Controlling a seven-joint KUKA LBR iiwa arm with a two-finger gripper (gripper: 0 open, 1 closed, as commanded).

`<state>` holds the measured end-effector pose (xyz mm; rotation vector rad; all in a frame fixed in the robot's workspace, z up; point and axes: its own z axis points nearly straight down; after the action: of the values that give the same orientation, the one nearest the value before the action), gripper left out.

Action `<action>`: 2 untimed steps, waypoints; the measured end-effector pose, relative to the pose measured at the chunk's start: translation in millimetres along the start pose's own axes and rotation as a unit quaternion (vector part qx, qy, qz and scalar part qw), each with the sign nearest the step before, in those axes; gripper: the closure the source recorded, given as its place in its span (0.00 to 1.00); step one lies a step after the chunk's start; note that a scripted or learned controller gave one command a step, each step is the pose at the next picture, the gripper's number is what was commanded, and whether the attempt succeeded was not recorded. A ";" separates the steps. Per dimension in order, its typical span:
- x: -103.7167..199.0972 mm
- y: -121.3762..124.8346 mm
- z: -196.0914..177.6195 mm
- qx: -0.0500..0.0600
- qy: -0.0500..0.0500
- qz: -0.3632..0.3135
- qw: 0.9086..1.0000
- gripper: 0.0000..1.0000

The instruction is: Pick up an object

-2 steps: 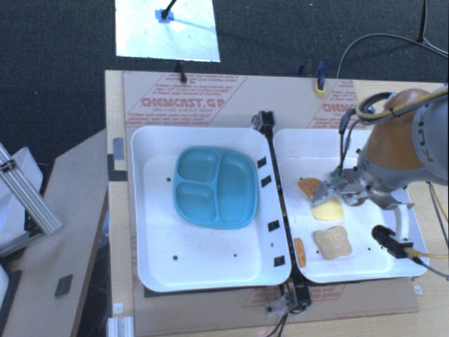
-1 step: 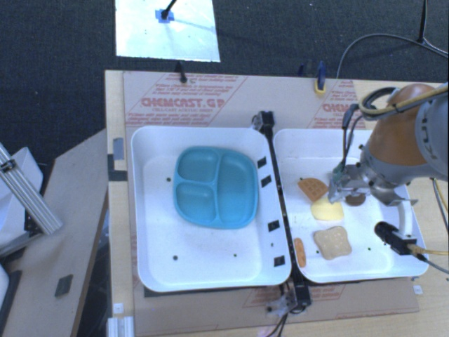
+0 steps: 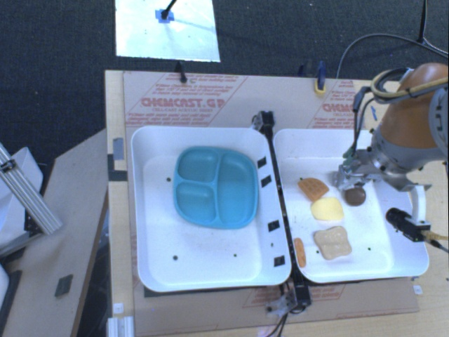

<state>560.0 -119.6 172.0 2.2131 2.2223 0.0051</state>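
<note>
**Me:** While I watch from above, the gripper [image 3: 353, 179] sits low in the right bin [image 3: 403, 262], right over a brown round piece [image 3: 356, 196].

**Colleague:** Holding it?

**Me:** I cannot tell; the wrist hides the tips, so spread or pinched is unclear. It looks like it touches the piece, maybe.

**Colleague:** Others nearby?

**Me:** 4 more: an orange-brown wedge [image 3: 313, 188], a yellow disc [image 3: 327, 209], a tan toast slice [image 3: 332, 242] and a small orange stick [image 3: 299, 251]. A blue divided plate [image 3: 215, 187] lies in the left bin [image 3: 158, 258].
</note>
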 end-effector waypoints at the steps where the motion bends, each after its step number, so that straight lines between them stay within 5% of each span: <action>1: -0.9 -1.7 -63.9 -0.001 0.000 0.000 1.000 1.00; 2: -0.9 -0.6 -76.1 0.001 0.000 0.000 1.000 1.00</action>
<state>559.0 -120.4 248.0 2.2141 2.2248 0.0032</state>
